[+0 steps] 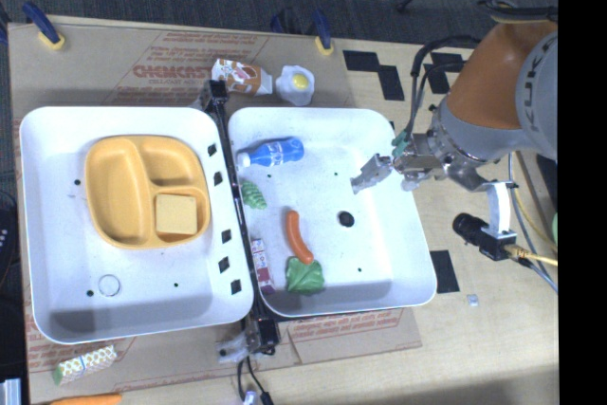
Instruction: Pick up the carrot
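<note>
The carrot [300, 238] is a slim orange piece with green leafy tops [304, 276], lying in the lower middle of the right bin [403, 232]. My gripper [372, 174] hangs over the right side of that bin, up and to the right of the carrot and well apart from it. Nothing shows between its fingers.
The right bin also holds a blue bottle [272, 153], a small green piece [253, 195] and a small packet [261, 265] by the left wall. A yellow divided tray [123, 190] with a tan block [176, 213] sits in the left bin. A carton [239, 76] and a yellow-white object [296, 84] lie behind the bins.
</note>
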{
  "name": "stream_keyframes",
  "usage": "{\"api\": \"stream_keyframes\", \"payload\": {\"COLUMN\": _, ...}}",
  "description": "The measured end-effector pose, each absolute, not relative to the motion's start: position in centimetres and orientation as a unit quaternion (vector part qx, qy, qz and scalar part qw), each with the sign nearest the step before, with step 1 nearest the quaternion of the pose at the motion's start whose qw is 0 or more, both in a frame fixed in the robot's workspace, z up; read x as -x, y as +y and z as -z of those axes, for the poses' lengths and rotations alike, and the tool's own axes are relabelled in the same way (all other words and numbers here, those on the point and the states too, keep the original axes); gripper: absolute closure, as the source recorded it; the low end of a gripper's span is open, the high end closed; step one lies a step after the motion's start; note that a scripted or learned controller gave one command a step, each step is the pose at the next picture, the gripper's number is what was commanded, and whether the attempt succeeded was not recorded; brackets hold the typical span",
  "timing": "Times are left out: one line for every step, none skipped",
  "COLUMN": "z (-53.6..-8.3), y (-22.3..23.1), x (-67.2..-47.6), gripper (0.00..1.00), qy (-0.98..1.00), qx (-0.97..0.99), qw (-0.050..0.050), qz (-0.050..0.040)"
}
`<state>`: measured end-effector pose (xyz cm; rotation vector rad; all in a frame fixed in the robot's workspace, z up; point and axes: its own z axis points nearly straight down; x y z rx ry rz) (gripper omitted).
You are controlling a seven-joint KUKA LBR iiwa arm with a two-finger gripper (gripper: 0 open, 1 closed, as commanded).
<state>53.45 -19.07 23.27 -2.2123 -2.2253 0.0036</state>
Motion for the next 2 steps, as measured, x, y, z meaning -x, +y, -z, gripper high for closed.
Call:
{"api": "stream_keyframes", "payload": {"z": -9.5, "y": -9.5, "x": -50.9, "gripper": 0.0, "qy": -0.631, "qx": 0.776, "qw": 0.003, "qz": -0.0019}}
{"api": "stream_keyframes", "payload": {"z": -10.5, "y": -9.5, "x": -50.9, "gripper": 1.0, "qy": -0.632, "qx": 0.775, "qw": 0.004, "qz": -0.0026}}
